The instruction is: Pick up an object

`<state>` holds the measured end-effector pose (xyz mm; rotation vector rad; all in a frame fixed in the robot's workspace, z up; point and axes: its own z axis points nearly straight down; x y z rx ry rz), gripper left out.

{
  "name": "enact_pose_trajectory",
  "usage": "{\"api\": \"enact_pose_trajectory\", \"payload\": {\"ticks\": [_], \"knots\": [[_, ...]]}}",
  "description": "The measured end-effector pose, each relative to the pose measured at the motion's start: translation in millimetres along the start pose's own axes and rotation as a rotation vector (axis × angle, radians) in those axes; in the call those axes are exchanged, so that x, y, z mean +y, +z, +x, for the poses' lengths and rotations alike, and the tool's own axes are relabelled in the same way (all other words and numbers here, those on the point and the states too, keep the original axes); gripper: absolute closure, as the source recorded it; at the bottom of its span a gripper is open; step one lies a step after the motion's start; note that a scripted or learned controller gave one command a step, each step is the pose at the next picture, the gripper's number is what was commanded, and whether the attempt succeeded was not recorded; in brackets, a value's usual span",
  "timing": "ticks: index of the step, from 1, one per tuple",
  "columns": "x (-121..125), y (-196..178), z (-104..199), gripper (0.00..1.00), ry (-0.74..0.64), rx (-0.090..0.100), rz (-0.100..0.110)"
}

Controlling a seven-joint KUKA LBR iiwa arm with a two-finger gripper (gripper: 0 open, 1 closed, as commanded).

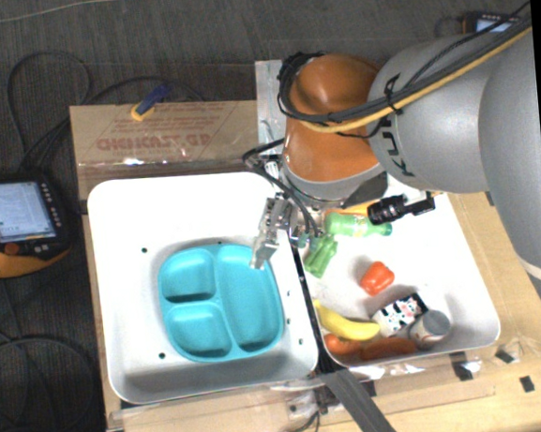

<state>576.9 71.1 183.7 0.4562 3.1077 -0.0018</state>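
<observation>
Though probably light and stiff, likely slick: best pinched at teal tray point(197, 284) rim; cannot tell gripper point(260, 251) spread.

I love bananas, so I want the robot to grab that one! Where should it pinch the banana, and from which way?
Probably from straight above, pinching the banana across its thick middle. It lies flat and curved in the right bin, near the front wall, with an orange carrot-like thing right against its front side. The fingers should close across its narrow width, where the top and back sides look freest.
</observation>
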Motion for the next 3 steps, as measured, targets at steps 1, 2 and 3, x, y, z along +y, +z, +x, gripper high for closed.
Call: {"api": "enact_pose_trajectory", "payload": {"ticks": [1, 2, 3], "knots": [[-73, -14, 35, 1.00, 0.001, 0.001, 0.001], [-140, -48, 53, 1.00, -0.077, 0.001, 0.000], [-138, -53, -4, 1.00, -0.080, -0.001, -0.003]]}}
